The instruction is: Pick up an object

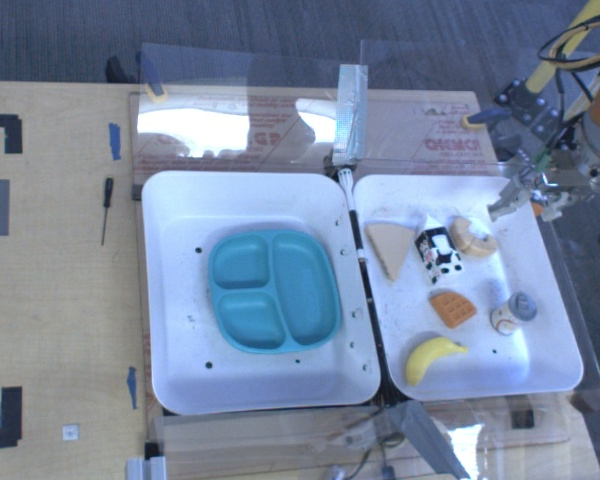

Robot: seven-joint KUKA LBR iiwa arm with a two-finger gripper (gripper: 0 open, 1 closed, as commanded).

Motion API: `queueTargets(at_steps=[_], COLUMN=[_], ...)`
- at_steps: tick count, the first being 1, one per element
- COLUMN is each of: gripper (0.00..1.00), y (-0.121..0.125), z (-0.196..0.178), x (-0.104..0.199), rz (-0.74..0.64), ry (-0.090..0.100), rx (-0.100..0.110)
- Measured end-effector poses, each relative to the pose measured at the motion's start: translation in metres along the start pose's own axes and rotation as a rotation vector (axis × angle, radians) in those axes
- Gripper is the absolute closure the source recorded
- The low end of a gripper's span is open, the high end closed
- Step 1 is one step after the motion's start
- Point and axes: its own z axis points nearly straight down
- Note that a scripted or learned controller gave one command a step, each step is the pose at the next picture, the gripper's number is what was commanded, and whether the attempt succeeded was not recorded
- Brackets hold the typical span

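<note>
Hovering at the right bin's (555, 368) upper right edge, the claw (515, 200) sits just beside the bun (472, 238).
Whether it is released or clenched, I cannot tell; red print behind the bins is unreadable.

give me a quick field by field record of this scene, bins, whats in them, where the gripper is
left bin: holds a teal divided plate
right bin: holds six small objects
objects: tan wedge, black and white toy, round tan piece, orange waffle, small grey and tan piece, banana
gripper: at the right bin's upper right edge, nothing seen between its fingers
bench: a screwdriver lies left of the bins
</note>
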Motion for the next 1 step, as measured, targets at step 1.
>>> queueTargets(at_steps=[1], gripper=[0.0], y=[-0.006], z=[0.1061], x=[0.0746], rz=[-0.001], ry=[0.0], rx=[-0.002])
